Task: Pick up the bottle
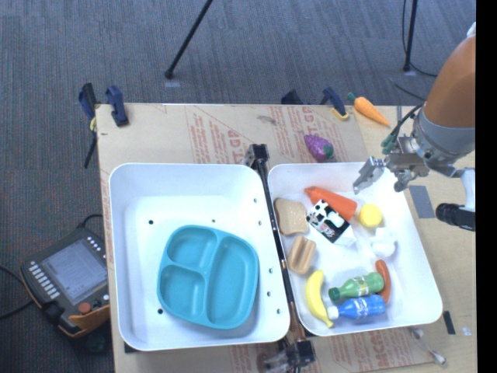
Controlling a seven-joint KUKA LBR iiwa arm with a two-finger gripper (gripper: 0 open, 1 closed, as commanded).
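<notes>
The green bottle [356, 287] lies on its side near the front of the right bin [429, 286], just beside a blue bottle [357, 308], with a banana [316, 297] at its cap end and a sausage [383, 279] at the other. The hand [384, 174] hovers over the bin's far edge, well apart from the bottle, its fingers spread and holding nothing. A good grasp probably means coming down over the bottle's middle, fingers across its width, avoiding the blue one.
</notes>
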